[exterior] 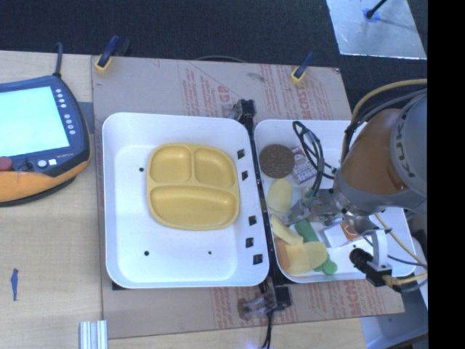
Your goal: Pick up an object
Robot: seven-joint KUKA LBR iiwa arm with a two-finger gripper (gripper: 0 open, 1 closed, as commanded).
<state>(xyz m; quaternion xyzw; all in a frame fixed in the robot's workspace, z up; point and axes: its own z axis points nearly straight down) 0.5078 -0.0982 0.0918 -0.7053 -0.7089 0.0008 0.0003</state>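
Observation:
The right bin [285, 131] holds a small heap of play food: a brown round cookie [276, 160], a pale yellow-green piece [280, 193], a yellow banana-like piece [285, 230], a green piece [305, 231], a yellow wedge [314, 252] and an orange-tan piece [292, 257]. My gripper [317, 208] reaches down into this bin from the right, just above the green and yellow pieces. The grey wrist and orange band [370, 162] cover most of its body.
The left bin [123, 195] bears a yellow divided plate [193, 185]. A black clamp strip [256, 195] runs between the bins. A teach pendant [36, 133] with a lit screen lies at the far left. Cables [309, 147] loop near the wrist.

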